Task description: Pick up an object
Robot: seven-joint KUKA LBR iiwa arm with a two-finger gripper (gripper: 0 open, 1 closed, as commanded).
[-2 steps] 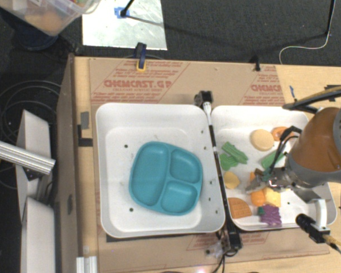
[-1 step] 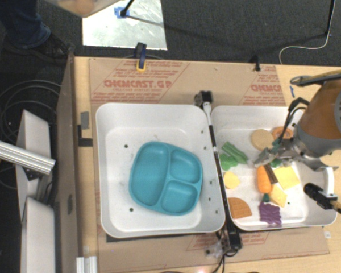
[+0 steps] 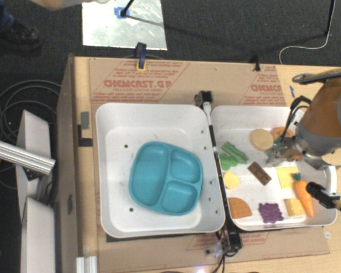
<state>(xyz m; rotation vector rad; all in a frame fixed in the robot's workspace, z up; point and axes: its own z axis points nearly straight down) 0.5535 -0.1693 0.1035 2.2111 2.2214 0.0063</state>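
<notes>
Nearest the lower edge, two shallow white bins sit side by side on a brown cardboard sheet printed with red lettering (image 3: 137, 84), which covers the desk (image 3: 74, 152). Left bin (image 3: 113, 124): one blue divided tray (image 3: 166, 177) with three compartments, lying tilted near the bin's centre. Right bin (image 3: 238, 118): nine small toy food pieces, counted as follows. One green leafy piece (image 3: 233, 154) lies near the divider; one pale yellow round piece (image 3: 231, 180) lies just below it; one brown half-round piece (image 3: 239, 207) lies at the lower left corner. One dark brown bar (image 3: 260, 173) lies near the middle, tilted. One purple piece (image 3: 270, 212) lies along the lower rim, with one tan block (image 3: 294, 207) just beside it on the right. One yellow square (image 3: 286, 177) lies right of the bar, and one orange carrot (image 3: 303, 196) lies at the right side, touching the tan block. One tan disc (image 3: 262, 139) lies at the upper part of the bin.

One grey arm with an orange band (image 3: 328, 115) reaches in from the right; its gripper (image 3: 282, 151) is down in the right bin, between the tan disc and the yellow square. Whether its fingers are spread or closed cannot be told, and no piece is seen between them.

Surroundings: dark carpeted floor (image 3: 227, 16), one shiny metal plate (image 3: 125, 19) behind the desk, black cables at the left, and one aluminium rail (image 3: 20, 155) at the left edge.
</notes>
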